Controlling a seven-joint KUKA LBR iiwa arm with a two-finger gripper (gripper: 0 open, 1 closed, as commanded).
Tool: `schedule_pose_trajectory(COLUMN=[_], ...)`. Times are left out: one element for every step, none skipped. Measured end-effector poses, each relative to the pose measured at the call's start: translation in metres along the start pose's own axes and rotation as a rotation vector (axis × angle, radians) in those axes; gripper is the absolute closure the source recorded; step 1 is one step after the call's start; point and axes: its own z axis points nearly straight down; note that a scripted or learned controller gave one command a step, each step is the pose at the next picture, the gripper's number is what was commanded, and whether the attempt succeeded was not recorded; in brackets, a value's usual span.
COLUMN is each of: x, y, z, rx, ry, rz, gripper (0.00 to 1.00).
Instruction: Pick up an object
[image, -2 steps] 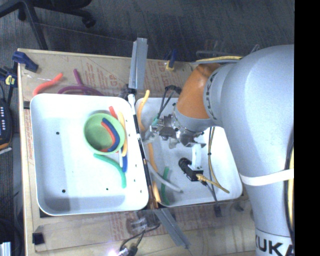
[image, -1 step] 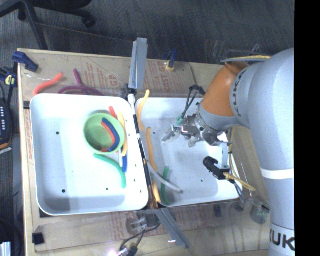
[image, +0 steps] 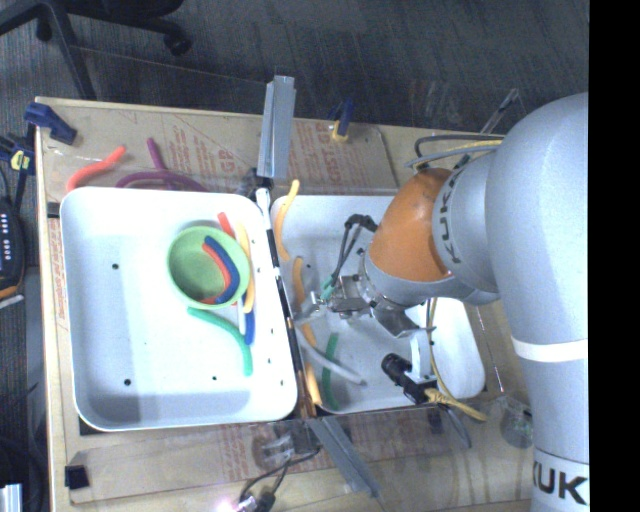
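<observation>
While my gripper (image: 318, 305) hangs low at left side of right bin (image: 462, 375), whether it is open, closed or gripping, cannot tell. Candidate objects: green strip (image: 329, 358), grey rod (image: 343, 372), orange pieces (image: 303, 283) along dividing wall. Risks: scraping wall, closing on nothing since pieces lie flat and thin, snagging cables. Room tight against wall; more open floor toward bin's right. Left bin (image: 120, 340) holds green bowl (image: 198, 266), coloured strips.

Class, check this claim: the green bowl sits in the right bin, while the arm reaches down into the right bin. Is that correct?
Not quite. The camera view shows the green bowl in the left bin, not the right one. The arm does reach down into the right bin.
</observation>
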Motion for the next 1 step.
schedule_pose_trajectory(x=[0.0009], y=[-0.0004], z=[-0.0093], rx=[0.006], ry=[0.003], rz=[-0.007], gripper=[1.00])
